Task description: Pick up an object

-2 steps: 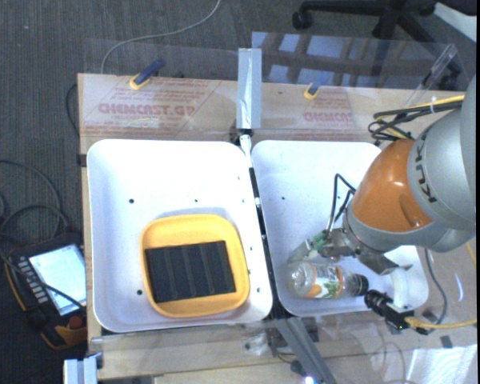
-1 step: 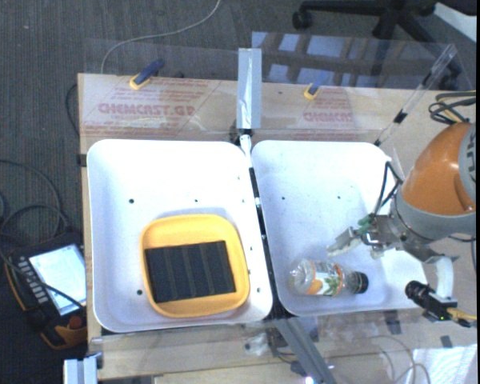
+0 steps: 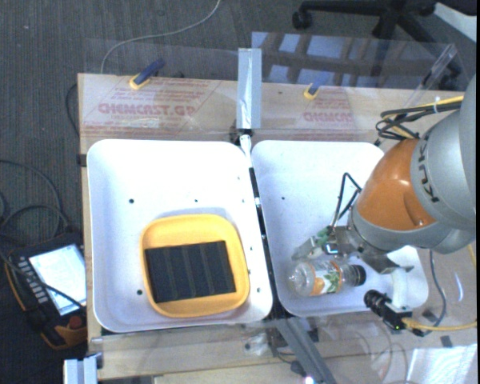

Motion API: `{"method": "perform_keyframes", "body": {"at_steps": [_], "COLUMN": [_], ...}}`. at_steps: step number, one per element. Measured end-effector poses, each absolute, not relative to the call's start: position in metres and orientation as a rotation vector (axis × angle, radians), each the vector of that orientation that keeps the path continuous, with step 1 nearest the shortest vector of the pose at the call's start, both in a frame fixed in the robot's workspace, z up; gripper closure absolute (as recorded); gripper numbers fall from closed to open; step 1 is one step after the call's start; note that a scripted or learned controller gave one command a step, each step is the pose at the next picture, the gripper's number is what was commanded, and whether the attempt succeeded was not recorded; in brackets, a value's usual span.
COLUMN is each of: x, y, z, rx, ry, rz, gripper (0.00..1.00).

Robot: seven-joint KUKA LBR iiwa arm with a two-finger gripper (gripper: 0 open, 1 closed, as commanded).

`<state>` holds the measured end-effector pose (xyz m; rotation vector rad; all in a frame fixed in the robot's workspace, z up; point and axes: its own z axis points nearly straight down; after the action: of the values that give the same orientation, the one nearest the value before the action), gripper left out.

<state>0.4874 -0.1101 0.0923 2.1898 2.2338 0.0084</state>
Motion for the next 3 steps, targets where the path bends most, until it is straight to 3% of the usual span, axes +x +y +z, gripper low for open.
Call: {"method": "perform_keyframes", "body": {"at_steps": [1,2,3], "x": [0.523,0.525,0.525], "y": [-0.107,-0.106,-0.107], "z": [0.092,0.103,0.103], "rx": [2.553,2.549,2.549], "ry": [1.818,1.818,1.817], "rz": [0.01,0.013,0.012], "gripper": [0.0,1.0,0.0]}}
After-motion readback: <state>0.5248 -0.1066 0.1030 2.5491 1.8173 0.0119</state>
